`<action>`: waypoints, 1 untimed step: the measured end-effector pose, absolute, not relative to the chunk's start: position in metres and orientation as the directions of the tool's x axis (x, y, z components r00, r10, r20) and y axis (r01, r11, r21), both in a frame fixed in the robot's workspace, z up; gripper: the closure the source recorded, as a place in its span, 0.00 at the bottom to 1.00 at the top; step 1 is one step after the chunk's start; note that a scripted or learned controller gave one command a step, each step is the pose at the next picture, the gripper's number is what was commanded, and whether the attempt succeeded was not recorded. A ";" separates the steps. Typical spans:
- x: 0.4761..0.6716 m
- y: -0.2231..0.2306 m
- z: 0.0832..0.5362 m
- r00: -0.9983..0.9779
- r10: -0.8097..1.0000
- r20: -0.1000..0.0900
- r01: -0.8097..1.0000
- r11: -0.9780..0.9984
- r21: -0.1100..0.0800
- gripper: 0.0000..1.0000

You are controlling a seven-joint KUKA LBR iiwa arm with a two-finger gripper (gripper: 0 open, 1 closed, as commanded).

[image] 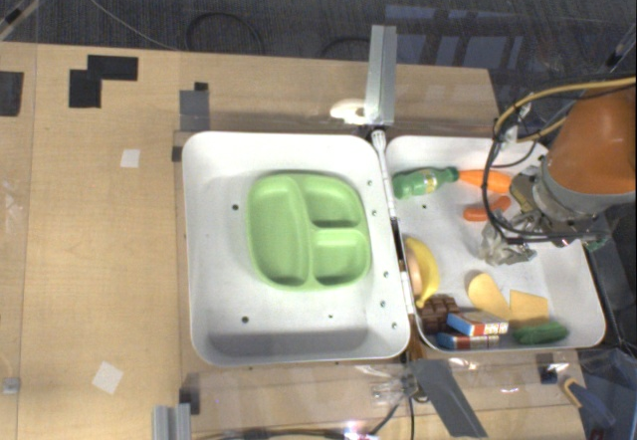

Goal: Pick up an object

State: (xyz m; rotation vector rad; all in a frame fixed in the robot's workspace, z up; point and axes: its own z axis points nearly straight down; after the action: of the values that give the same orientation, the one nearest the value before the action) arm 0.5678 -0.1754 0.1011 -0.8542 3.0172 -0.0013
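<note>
Arm (587, 154) over right bin (587, 314); fingers' state unclear; banana (423, 267) long axis near-far.

The arm (595, 144) enters from the right edge of the frame, in its middle-right part. Its orange band shows as a rounded dome at the far right, seen almost from above, with a grey wrist section just under it toward the lower left. Yellow and black cables loop over the wrist from the upper right. The hand (506, 249) points downward, left and below the wrist, a little right of the frame's centre line. Its metal parts are small and blurred.
</note>
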 end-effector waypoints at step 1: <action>0.567 -0.175 0.099 -0.851 -0.525 -0.003 -0.525 0.851 0.000 0.00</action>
State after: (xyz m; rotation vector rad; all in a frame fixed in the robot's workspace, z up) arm 0.5668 -0.1749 0.0994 -0.8556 3.0197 0.0019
